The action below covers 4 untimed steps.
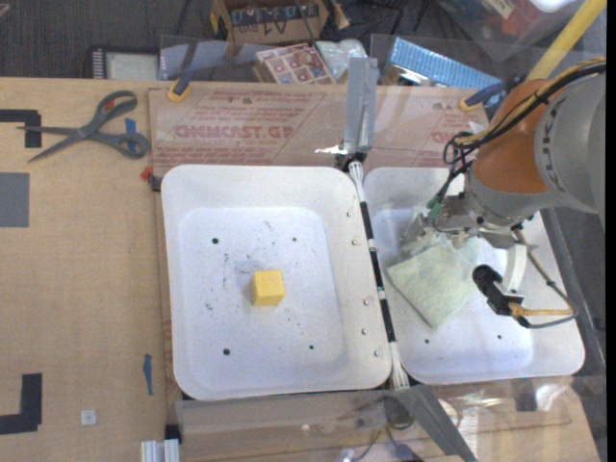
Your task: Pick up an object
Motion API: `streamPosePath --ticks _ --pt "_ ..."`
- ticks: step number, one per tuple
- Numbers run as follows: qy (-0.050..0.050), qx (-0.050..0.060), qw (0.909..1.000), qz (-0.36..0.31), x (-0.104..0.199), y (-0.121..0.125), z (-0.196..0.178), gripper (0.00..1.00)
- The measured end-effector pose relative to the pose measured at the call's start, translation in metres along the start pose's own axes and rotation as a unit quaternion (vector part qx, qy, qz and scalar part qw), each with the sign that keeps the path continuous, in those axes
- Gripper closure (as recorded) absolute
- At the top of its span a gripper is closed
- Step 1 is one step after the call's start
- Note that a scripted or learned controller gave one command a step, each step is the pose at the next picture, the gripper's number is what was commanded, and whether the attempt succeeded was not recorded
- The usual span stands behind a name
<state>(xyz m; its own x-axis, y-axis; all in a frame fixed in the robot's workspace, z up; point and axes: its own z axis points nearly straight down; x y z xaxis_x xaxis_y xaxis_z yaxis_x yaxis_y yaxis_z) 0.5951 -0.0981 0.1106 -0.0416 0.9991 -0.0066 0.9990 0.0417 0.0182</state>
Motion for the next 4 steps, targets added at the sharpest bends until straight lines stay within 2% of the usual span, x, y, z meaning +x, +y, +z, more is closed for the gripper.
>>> streamPosePath --ticks 1,2,3,4 --pt "0.004 0.005 0.991 -0.134 -0.003 -0.01 0.021 0.0" --pt "0.003 0.002 0.9538 -0.3 0.0 -0.071 0.02 0.0" --pt "0.001 -0.001 0.9542 -0.299 0.0 -0.069 0.009 1.0" --pt "0.005 0.007 0.9635 -0.267 0.013 -0.001 -0.075 1.0"
